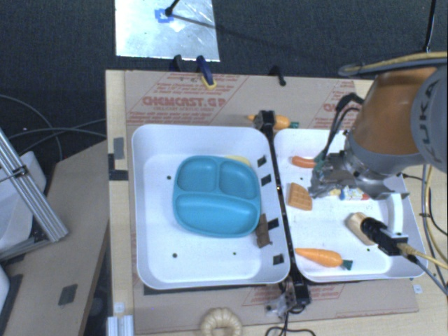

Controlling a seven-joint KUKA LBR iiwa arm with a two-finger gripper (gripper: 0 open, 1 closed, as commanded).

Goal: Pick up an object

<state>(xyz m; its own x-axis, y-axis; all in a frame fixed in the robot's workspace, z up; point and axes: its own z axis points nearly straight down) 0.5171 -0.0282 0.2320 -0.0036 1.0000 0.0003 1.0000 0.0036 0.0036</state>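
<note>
My gripper (pixel 322 185) hangs low over the middle of the right bin (pixel 329 219), under the grey arm with its orange band. Just left of it lies a tan waffle-like piece (pixel 299 197). A small orange sausage-shaped piece (pixel 304 162) rests farther back, near the gripper's far side. An orange carrot with a green tip (pixel 319 257) lies along the bin's front wall. Small coloured bits (pixel 354 195) show just right of the gripper, partly hidden by the arm.
The left bin (pixel 157 257) holds a blue divided plate (pixel 215 194) with a yellow piece (pixel 242 160) behind it and a brown piece (pixel 262 231) by the right wall. An orange object (pixel 281 122) sits beyond the bins at the divider's far end.
</note>
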